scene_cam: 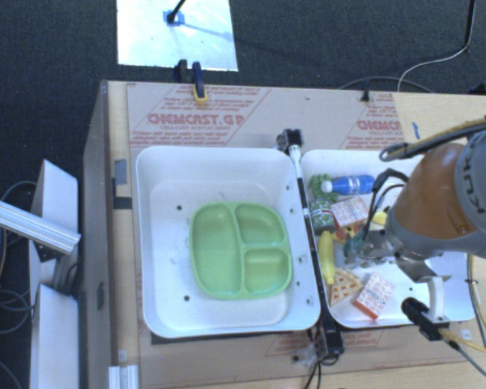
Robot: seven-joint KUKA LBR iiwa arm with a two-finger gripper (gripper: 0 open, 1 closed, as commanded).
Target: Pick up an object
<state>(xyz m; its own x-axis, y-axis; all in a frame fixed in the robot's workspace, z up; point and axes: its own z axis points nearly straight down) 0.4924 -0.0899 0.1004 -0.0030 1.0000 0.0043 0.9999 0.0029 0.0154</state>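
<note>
The arm [445, 201] reached in over the right bin [454, 310], its orange band hanging above the clutter there. Its gripper [364, 245] sat low among the items near the middle of that bin, but the wrist hid it from where I stood, so I could not tell how wide it was parted or whether it had anything.

The pickable things were crowded against the bin's left wall: a blue-capped bottle [348, 185] at the far left corner, a red-and-white packet [350, 212] just beside it, a yellow banana-like piece [326, 254] along the wall, and an orange waffle-patterned wedge [345, 285] with a small red-and-white carton [375, 294] near the front edge. The left bin [158, 177] carried only a green divided tray [241, 250] at its centre.

To my mind, the job called for settling on one item standing slightly apart, such as the carton at the front edge, coming straight down over it, and closing fully before lifting, since the packed pieces by the wall would likely foul a grasp.
</note>
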